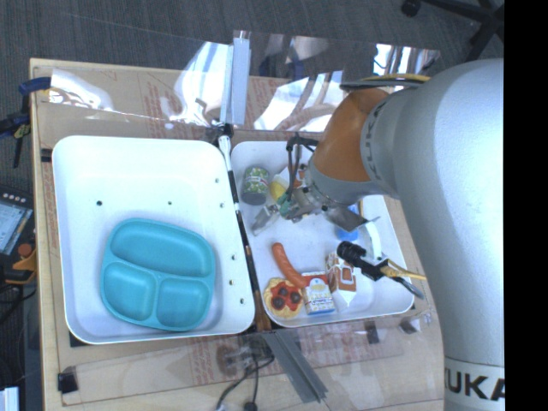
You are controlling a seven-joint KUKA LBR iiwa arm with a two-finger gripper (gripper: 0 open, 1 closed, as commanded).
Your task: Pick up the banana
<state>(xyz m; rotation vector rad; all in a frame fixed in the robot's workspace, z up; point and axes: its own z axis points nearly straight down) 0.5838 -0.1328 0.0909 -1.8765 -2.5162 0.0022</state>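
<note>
Banana (278,188) position is stated in step three below; we list the bench contents from the near edge to the far edge.

1. Near edge. In the right bin (318,242) we find a round toy pizza (285,296) against the near wall. A small carton (318,299) lies touching it on the right. A second carton (344,276) sits just beyond that one. A red sausage (287,265) lies at a slant, with its near end touching the toy pizza. In the left bin (128,178) a teal divided plate (158,272) rests flat, towards the near side.

2. Middle. A small blue item (347,226) lies in the right bin, partly hidden under the arm (454,187); we cannot identify it.

3. Far half of the right bin. The gripper (282,205) is low inside the bin, below the orange band (347,139) of the arm. We cannot tell whether it is released or clenched, since the wrist hides its working end. The banana shows as a small yellow patch just beyond the gripper and very close to it. We cannot tell whether the two touch. A green-grey can (255,184) stands just left of the banana, near the wall between the two bins.
</note>
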